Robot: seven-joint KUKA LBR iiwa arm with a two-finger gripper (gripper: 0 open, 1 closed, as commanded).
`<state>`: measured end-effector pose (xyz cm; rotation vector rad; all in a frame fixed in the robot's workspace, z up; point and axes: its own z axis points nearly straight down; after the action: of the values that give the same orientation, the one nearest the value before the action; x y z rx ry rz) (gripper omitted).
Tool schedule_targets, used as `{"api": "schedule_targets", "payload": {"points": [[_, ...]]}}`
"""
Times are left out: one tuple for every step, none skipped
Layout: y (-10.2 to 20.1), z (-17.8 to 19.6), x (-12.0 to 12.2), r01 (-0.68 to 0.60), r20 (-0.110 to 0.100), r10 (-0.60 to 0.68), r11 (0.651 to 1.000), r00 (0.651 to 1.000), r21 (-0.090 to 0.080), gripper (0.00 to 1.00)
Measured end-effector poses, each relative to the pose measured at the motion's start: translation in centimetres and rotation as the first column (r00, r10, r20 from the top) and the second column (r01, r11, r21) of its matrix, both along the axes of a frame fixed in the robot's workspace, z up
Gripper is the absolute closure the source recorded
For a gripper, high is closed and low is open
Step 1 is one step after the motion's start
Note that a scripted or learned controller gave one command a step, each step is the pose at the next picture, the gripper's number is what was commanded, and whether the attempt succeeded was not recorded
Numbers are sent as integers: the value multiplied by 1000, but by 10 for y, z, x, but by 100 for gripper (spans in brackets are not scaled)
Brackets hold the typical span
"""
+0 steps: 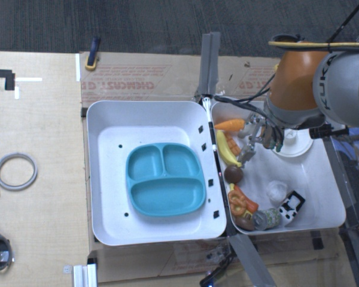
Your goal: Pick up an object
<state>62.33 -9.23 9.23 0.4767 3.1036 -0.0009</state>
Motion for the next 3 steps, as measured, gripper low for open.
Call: {"api": "schedule_targets", "payload": {"points": [[-3,-1,-15,187,-1,-187,982,982,1,0],[-6,-1,-22,305,-1,-305,952,952,1,0],[-2,0,-6,381,2,-381,924,924,1,0]]}}
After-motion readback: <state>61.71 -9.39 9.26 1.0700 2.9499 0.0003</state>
